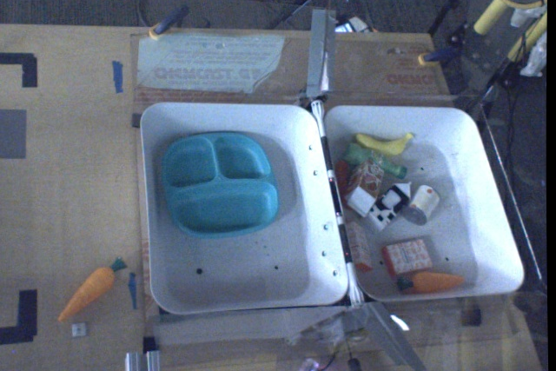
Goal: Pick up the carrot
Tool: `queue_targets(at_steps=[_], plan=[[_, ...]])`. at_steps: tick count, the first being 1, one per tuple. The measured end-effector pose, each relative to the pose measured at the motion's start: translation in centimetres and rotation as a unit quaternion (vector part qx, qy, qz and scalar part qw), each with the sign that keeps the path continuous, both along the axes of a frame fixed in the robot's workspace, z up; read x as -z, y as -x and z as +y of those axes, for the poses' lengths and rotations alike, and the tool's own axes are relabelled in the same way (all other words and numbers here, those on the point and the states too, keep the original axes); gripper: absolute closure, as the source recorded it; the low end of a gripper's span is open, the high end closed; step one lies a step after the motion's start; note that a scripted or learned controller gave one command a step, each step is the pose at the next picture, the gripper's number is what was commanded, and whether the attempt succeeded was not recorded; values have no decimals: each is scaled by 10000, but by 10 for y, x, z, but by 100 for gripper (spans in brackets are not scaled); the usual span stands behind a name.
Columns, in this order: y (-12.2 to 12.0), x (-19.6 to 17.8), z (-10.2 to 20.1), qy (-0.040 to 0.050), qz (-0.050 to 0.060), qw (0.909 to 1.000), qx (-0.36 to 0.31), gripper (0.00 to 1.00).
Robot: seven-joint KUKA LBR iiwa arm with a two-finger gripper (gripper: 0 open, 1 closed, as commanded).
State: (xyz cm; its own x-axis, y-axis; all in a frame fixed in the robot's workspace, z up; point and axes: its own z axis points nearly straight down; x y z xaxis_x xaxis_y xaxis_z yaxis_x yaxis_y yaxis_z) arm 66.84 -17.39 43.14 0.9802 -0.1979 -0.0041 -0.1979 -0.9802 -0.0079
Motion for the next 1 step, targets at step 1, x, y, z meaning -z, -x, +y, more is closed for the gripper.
queue_targets(at_steps=[1], plan=[[32,119,-9,-4,18,10000,13,0]])
